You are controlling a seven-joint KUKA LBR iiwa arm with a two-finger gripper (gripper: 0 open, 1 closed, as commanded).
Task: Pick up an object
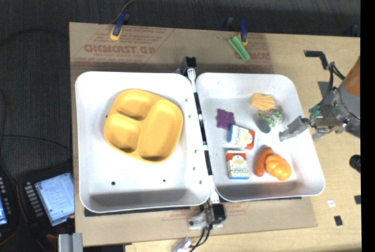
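- Left bin (88,145): shallow, white, rounded corners; touches its neighbour along the centre seam.
- Yellow tray (143,123): moulded, three compartments; lies in the upper middle of the left bin, slightly turned.
- Right bin (246,82): shallow, white; holds six small objects grouped in its centre and lower half.
- Purple toy (225,118): small, irregular; left side of the right bin, just above the upper carton.
- Upper carton (241,136): white with blue and red print; lies tilted near the bin's centre.
- Lower carton (237,164): white with red-orange print; directly below the upper carton, near the front wall.
- Tan ridged piece (263,102): upper centre of the right bin.
- Grey-green object (270,119): just below the tan piece, touching or nearly so.
- Orange toy (274,164): lumpy; lower right, just beside the lower carton.
- Gripper (291,129): at the right bin's right wall, one grey finger reaching inward, nothing between the fingers; opening width cannot be told.
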